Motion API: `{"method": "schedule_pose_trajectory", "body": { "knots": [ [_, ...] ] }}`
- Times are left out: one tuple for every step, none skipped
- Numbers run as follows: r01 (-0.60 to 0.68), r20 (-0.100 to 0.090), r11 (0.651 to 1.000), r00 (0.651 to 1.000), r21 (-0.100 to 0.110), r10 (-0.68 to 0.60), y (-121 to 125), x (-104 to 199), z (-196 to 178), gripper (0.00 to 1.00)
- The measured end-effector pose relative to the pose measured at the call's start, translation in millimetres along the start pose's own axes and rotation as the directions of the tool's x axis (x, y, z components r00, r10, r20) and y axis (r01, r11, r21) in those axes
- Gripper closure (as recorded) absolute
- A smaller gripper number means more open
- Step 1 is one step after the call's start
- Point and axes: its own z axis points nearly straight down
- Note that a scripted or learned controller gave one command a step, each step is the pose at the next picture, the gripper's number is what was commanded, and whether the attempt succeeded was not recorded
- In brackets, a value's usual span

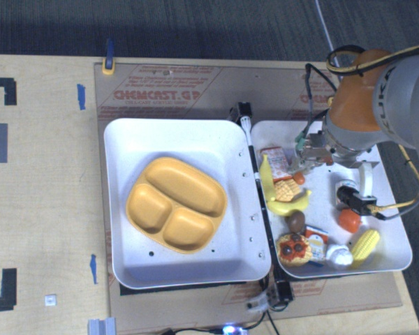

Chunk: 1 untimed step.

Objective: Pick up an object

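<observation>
Claw [306, 152] low over right bin [398, 246] clutter near banana [279, 197], poised for picking; opening and hold impossible to tell.

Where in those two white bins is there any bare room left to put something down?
The left bin has bare white floor around the yellow tray, widest along its top edge and bottom corners. The right bin is crowded: banana, tomato, corn and the arm.

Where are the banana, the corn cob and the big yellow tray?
banana [285, 202], camera view, on its lower curve.
corn cob [365, 244], camera view, mid-cob.
yellow tray [176, 202], camera view, where its three hollows meet.
</observation>
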Motion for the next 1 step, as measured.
{"method": "schedule_pose_trajectory", "body": {
  "knots": [
    [0.004, -0.001, 1.000, 1.000, 0.009, -0.004, -26.8, 74.0, -77.8, 1.00]
  ]
}}
